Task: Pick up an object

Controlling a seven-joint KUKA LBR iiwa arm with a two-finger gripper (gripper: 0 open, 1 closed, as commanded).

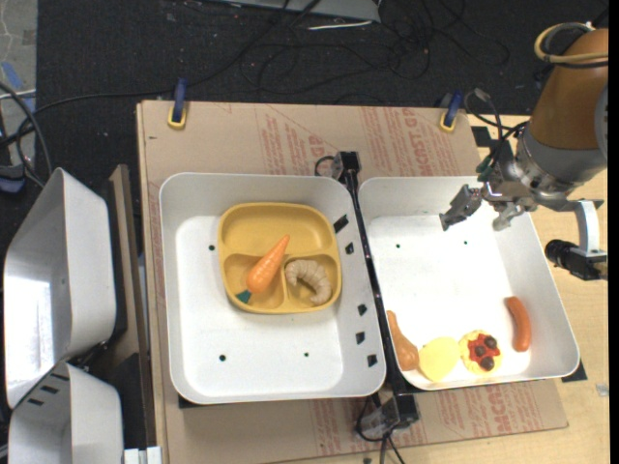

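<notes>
**Toy food sits in two bins, and the gripper hangs open over the right one**

Nearest to me, along the near edge of the right white bin (542,288), lies a row of small toy foods. From the left I see an orange-brown drumstick shape (401,341), then a pale yellow round piece (439,357) touching it, then a little yellow round toy with red and dark bits on top (481,350). A small orange-red sausage (520,323) lies just to the right of those, close to the bin's right wall.

I can see the two-finger gripper (481,211) over the far part of this same bin. Its two dark fingers are spread apart with nothing between them. It is well apart from the toy foods. The grey arm with the orange band (571,104) comes in from the far right.

In the left white bin (193,259) sits a yellow plastic plate with three sections (279,222). An orange toy carrot (268,264) lies tilted across the near left section. A pale curled shrimp toy (309,279) lies in the near right section, just beside the carrot.

Both bins rest on a brown cardboard sheet (261,133).
</notes>
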